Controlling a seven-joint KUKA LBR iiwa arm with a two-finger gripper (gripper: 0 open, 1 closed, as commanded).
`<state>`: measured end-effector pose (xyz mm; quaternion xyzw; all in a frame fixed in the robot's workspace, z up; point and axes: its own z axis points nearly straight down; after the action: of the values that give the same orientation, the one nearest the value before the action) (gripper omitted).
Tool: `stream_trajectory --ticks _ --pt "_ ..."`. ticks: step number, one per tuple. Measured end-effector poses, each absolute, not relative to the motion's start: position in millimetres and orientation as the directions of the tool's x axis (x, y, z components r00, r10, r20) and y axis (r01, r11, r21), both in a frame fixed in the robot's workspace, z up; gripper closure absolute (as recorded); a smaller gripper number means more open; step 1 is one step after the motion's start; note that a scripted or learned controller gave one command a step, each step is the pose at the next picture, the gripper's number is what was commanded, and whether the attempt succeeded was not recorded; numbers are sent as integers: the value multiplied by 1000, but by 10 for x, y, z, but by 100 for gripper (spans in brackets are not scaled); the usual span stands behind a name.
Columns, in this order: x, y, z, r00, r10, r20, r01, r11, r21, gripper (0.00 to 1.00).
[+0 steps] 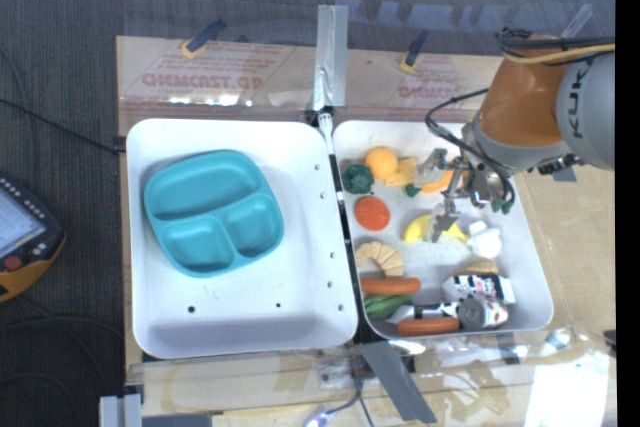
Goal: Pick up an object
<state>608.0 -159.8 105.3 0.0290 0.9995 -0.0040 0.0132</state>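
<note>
We see two white bins side by side on the counter (pixel 150 65). The left bin (pixel 300 315) holds one teal divided tray (pixel 212 211) with three compartments. The right bin (pixel 530 285) holds the toy food: one orange ball (pixel 380 162), one dark green piece (pixel 357 178) just beside it, one red-orange round piece (pixel 372 212), one croissant (pixel 381 257), two sausages (pixel 391 286) near the front with one green pod (pixel 383 306) between them, one yellow lemon-like piece (pixel 416 231), one white piece (pixel 485 241) and one black-and-white can (pixel 480 288).

The hand (pixel 447 215) hangs low over the right bin, at the lemon-like piece, with the arm (pixel 530 110) reaching in from the right. We cannot tell whether it is apart or together, nor whether it has anything between its tips.
</note>
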Motion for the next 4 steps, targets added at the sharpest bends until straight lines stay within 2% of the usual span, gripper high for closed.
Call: stream_trajectory --ticks 1,2,3,4 --pt "6279 -1540 965 -996 93 -13 93 996 -5 0" --pt "6381 -1535 960 -996 87 11 87 996 -7 0" --pt "6507 -1483 986 -995 97 -26 97 995 -5 0" --pt "6337 -1126 895 -986 168 -12 168 986 3 0"
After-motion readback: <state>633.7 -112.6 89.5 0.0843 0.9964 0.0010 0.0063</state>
